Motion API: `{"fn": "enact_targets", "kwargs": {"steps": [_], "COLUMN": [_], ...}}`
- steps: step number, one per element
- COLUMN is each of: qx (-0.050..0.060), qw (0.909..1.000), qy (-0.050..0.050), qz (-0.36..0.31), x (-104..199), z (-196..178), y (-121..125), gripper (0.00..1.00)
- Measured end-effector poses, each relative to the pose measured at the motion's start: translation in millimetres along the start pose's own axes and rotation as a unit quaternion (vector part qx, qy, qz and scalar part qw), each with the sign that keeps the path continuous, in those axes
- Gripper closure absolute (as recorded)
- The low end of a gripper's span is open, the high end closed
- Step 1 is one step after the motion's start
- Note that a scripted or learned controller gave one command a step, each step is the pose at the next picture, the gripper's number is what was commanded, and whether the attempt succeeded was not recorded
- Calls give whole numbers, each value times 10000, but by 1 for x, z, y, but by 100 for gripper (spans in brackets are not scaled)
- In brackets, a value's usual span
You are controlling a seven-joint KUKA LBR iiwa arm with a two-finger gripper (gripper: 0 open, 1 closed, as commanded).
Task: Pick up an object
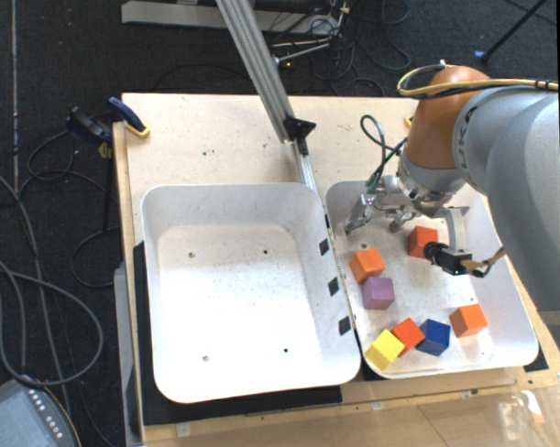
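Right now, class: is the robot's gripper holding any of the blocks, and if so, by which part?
It cannot be told. The gripper hangs over the right bin, beside a red-orange block, but no block visibly sits in its hold.

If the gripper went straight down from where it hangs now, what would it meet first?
Probably the red cube, which sits right below the gripper; depth is hard to judge from this slant, so it could land on the right bin floor beside it.
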State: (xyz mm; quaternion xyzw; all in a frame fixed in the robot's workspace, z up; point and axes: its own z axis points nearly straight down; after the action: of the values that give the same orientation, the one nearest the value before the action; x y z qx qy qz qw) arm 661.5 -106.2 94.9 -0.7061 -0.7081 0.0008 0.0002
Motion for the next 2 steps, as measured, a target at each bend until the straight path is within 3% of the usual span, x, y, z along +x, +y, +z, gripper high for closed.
{"fn": "enact_targets", "kwargs": {"steps": [1,2], "qx": [-19,-37], "qw": [10000,10000], "qy": [-1,-3], "qz": [4,18], "x": [0,-7], "z": [-11,-61], "y": [1,-4], "gripper": [100,100]}}
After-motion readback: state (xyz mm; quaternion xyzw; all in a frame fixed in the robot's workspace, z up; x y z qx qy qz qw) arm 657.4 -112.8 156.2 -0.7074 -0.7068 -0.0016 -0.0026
